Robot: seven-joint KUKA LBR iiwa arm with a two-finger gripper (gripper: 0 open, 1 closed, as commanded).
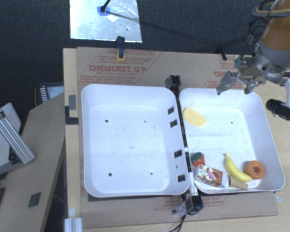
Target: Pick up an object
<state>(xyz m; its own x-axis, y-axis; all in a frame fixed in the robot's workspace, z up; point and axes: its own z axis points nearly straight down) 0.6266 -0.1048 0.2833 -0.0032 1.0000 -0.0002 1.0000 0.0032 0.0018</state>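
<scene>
snack packet [210, 176], banana [234, 168], cardboard [118, 67] reading "CHEMCAST GP"

Bench [48, 129]: light wood, partly covered by a printed cardboard sheet [135, 66]. On the cardboard: two shallow white bins side by side, left bin [87, 129] and right bin [266, 129], edges touching, joined by black clips [176, 124] along the seam. Behind the cardboard: shiny metal plate [104, 13] on dark carpet. Yellow clamp [121, 50] at the cardboard's far edge.

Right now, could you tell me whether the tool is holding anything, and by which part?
Nothing is held: the two-finger tool hangs open above the far rim of the right shallow white bin.
</scene>
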